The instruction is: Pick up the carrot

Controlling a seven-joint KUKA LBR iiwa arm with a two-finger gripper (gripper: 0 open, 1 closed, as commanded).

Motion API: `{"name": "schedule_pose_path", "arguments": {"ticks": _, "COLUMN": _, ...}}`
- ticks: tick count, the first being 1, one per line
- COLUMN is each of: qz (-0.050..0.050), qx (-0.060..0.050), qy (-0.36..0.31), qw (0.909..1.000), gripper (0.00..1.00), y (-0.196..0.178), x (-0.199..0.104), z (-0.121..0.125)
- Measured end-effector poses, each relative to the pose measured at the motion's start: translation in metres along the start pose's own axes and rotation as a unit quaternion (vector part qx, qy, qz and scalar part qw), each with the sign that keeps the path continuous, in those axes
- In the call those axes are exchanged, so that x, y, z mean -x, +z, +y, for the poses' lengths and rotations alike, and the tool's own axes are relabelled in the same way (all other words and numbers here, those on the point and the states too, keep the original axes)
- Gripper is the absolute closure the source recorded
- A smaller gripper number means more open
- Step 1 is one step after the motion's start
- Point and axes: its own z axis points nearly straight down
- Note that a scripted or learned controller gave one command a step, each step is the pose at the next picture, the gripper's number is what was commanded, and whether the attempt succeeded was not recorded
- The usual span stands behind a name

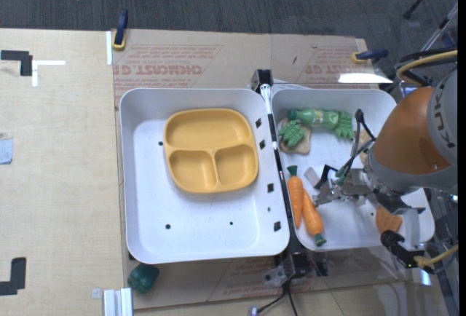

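Against the right bin's [408, 238] left wall, two orange, green-tipped carrots [304, 207]; claw [329, 189] state unclear.

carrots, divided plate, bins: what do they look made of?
Carrots: likely moulded plastic toy food; uniform orange, slight sheen, green stub ends.
Divided plate: probably matte plastic; even yellow, rounded moulded partitions.
Bins: look like thin white plastic or coated trays; smooth surface, rounded corners. Can't settle it from the picture.

grey arm [437, 132] with bulbous orange band [408, 136], metallic gripper [331, 187] with black cables, yellow-black cable at 2 o'clock.
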Motion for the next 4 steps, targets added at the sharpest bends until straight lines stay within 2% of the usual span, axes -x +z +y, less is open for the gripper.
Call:
{"name": "schedule_pose_path", "arguments": {"ticks": 1, "qz": 0.0, "qx": -0.002, "qy": 0.18, "qw": 0.9836, "gripper": 0.0, "y": 0.012, "x": -0.002, "z": -0.002}}
{"name": "schedule_pose_path", "arguments": {"ticks": 2, "qz": 0.0, "qx": 0.0, "qy": 0.159, "qw": 0.9873, "gripper": 0.0, "y": -0.089, "x": -0.066, "z": 0.008}}
{"name": "schedule_pose_path", "arguments": {"ticks": 3, "qz": 0.0, "qx": -0.001, "qy": 0.011, "qw": 0.9999, "gripper": 0.0, "y": -0.089, "x": -0.094, "z": -0.003}}
{"name": "schedule_pose_path", "arguments": {"ticks": 4, "qz": 0.0, "qx": -0.001, "qy": 0.011, "qw": 0.9999, "gripper": 0.0, "y": -0.089, "x": -0.094, "z": -0.003}}
